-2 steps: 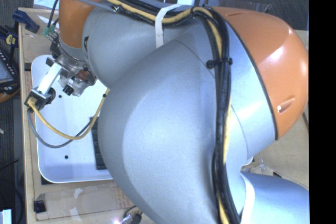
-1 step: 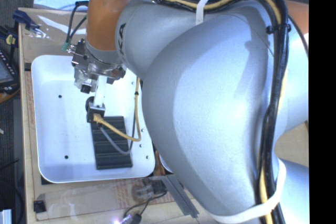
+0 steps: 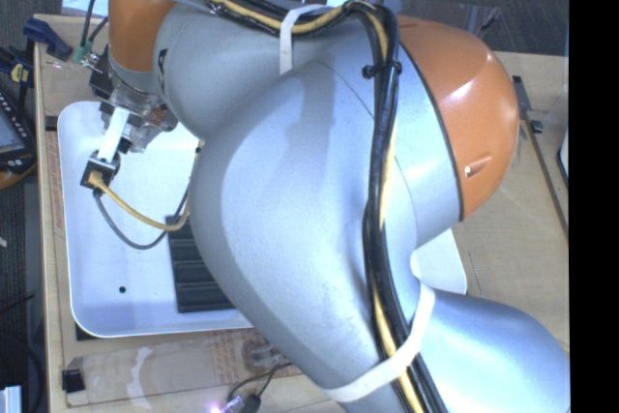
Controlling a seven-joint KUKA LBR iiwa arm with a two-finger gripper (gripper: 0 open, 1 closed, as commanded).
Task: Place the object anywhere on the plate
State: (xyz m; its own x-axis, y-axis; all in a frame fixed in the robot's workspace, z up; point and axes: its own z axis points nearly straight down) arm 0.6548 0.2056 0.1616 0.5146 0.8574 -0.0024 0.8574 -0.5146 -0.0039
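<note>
Overhead, arm bent across left bin, wrist angled down; cannot tell whether pincer open or closed.

robot lab: grey-orange arm, white bin, wooden bench

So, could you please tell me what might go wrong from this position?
The large grey arm covers much of the bench, so a placement beneath it would be hard to verify. The gripper sits close to the far wall of the shallow white bin; descending there might clip it. The black ribbed rectangular object lies in that bin, partly under the arm, and could get nudged.
</note>
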